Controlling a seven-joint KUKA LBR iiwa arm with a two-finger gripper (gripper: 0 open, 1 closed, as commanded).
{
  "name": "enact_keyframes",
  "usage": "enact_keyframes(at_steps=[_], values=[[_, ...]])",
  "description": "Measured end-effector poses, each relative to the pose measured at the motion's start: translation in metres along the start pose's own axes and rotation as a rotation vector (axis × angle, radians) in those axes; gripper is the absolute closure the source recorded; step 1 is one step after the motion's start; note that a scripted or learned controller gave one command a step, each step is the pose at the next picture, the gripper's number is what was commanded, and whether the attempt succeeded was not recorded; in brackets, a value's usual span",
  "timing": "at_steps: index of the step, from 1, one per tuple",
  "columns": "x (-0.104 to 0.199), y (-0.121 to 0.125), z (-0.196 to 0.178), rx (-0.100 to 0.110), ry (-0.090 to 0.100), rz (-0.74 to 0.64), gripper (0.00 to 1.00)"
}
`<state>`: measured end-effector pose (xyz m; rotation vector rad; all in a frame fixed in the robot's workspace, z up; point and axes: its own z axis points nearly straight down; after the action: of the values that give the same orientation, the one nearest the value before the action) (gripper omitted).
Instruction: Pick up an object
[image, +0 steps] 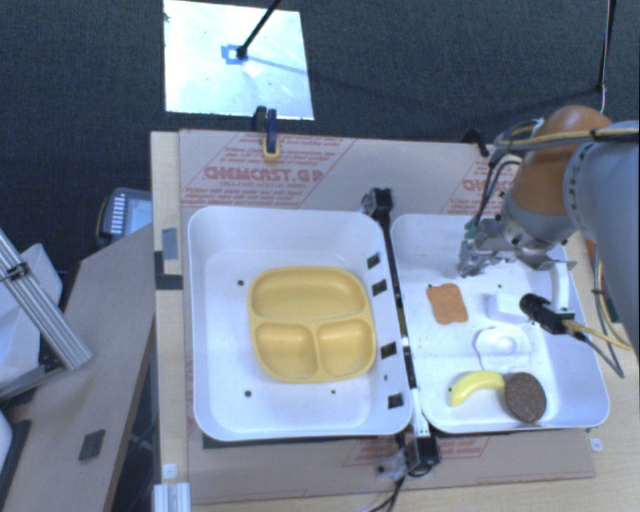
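In the right bin (580, 400) lie an orange-brown flat slice (446, 303), a yellow banana (474, 385), a dark brown round cookie (525, 396) and a white roundish piece (497, 343). My gripper (468, 264) hangs over the bin's far part, just above and to the right of the slice, and nothing shows between its tips. The grey arm with its orange band (560, 150) reaches in from the right above it.
The left bin (215, 300) holds a yellow three-compartment plate (310, 322). A black divider strip (390, 300) runs between the bins. A black cylindrical part with yellow cable (546, 312) sticks out over the right bin's right side. A yellow clamp (271, 147) sits at the board's far edge.
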<state>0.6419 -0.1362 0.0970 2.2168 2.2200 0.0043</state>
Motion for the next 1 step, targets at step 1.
enact_keyframes(at_steps=[1], values=[[0.0056,0.0072,-0.0628,-0.004,0.0,-0.004,1.0]])
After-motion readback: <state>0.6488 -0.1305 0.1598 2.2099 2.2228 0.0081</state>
